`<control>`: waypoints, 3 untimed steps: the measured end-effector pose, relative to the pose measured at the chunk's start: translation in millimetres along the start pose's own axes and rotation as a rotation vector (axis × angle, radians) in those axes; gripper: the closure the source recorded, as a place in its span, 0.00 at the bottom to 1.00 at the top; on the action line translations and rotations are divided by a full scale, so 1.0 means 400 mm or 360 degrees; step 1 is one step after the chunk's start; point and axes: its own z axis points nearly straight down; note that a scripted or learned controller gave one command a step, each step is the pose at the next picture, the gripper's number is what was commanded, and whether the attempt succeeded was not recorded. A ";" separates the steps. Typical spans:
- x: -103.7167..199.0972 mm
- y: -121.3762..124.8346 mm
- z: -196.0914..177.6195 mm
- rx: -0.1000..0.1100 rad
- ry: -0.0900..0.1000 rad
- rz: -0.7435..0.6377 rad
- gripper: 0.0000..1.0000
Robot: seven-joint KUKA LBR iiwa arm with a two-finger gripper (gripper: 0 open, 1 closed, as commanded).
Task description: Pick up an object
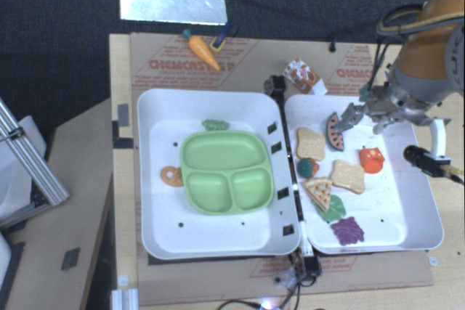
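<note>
Early in the task: nothing lifted yet. Gripper (pixel 354 116) low over the far left part of the right bin (pixel 418 229), just beside the watermelon slice (pixel 334 131); nothing visible between the fingers, and cannot tell whether spread or pressed together. Bread slice (pixel 310 144), toast (pixel 348 176), red pepper (pixel 371 159), pizza slice (pixel 318 192) and grapes (pixel 348 231) lying loose on the bin floor. Left: closing on one piece and raising it.

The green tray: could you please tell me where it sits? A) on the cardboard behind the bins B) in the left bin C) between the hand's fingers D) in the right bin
B: the green tray lies flat in the left bin, beside a pretzel.
</note>
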 end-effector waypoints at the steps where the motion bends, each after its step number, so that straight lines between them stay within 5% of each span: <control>1: 0.000 0.007 -0.019 -0.0020 -0.0003 -0.0003 0.00; 3: 0.012 0.010 0.266 -0.0016 -0.0002 0.0000 0.00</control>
